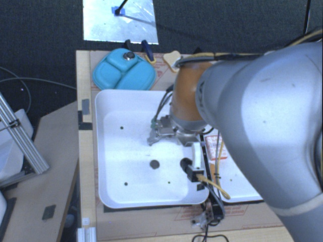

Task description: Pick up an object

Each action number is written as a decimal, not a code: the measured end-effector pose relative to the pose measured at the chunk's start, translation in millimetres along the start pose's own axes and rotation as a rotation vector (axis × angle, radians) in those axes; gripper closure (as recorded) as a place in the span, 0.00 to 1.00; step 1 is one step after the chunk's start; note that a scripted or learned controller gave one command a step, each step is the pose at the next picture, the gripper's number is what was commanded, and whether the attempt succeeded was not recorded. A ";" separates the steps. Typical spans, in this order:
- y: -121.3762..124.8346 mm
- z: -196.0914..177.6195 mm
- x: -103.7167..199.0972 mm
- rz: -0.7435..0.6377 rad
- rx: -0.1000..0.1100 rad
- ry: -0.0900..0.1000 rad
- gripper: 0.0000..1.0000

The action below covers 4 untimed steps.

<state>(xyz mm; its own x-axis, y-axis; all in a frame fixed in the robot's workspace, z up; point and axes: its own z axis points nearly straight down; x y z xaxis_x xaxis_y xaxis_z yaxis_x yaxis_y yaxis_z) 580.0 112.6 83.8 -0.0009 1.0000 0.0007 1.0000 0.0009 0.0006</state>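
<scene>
Left bin (116, 135): disc (154, 164) inside, near centre.
Tray (124, 70): behind left bin, on worktop (86, 135).

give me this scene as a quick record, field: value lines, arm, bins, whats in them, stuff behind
arm: grey arm with an orange band, reaching in from the right over the left bin
gripper: gripper low over the left bin
left bin: white bin, one small dark round object on its floor
right bin: white bin, mostly hidden by the arm
behind bins: blue tray
</scene>
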 end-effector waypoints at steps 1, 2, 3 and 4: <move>41.8 -1.6 60.7 -0.005 -0.006 0.002 0.00; 90.2 -1.9 1.4 0.000 -0.004 0.000 0.00; 90.0 -12.2 2.0 -0.005 -0.005 0.000 1.00; 47.5 -0.5 38.1 -0.002 0.000 -0.001 1.00</move>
<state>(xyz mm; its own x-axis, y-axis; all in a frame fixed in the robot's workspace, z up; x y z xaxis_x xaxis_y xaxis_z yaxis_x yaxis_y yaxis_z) 627.5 150.8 84.4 -0.0029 1.0000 0.0000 1.0000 0.0029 0.0008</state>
